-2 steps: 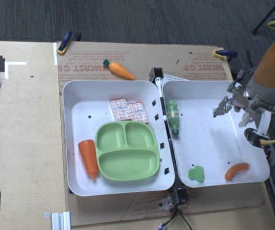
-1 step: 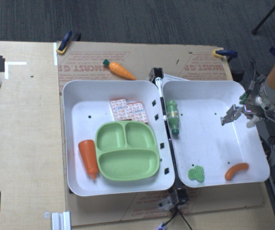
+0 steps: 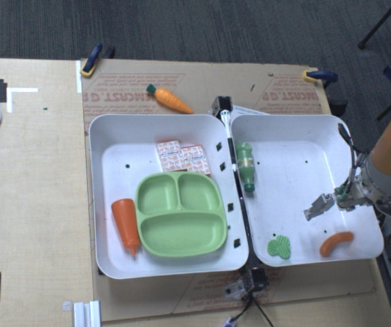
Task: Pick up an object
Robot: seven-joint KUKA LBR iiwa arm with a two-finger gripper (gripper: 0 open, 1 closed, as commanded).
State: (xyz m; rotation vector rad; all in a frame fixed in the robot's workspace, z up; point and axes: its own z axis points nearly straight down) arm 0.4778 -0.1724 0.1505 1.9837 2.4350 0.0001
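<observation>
My gripper (image 3: 320, 207) hangs over the right bin (image 3: 298, 142), near its right side, with nothing between its fingers. An orange sausage-shaped toy (image 3: 336, 243) lies just below and to the right of the gripper, near the bin's front right corner. A green leafy toy (image 3: 278, 246) rests at the bin's front edge. A green bottle (image 3: 246, 167) lies along the bin's left wall.
The left bin (image 3: 107, 148) holds a green divided plate (image 3: 180, 214), an orange carrot-like toy (image 3: 125, 225) and a small patterned box (image 3: 180, 156). A toy carrot (image 3: 170, 99) lies on the cardboard behind the bins. Clamps sit at the cardboard's back corners.
</observation>
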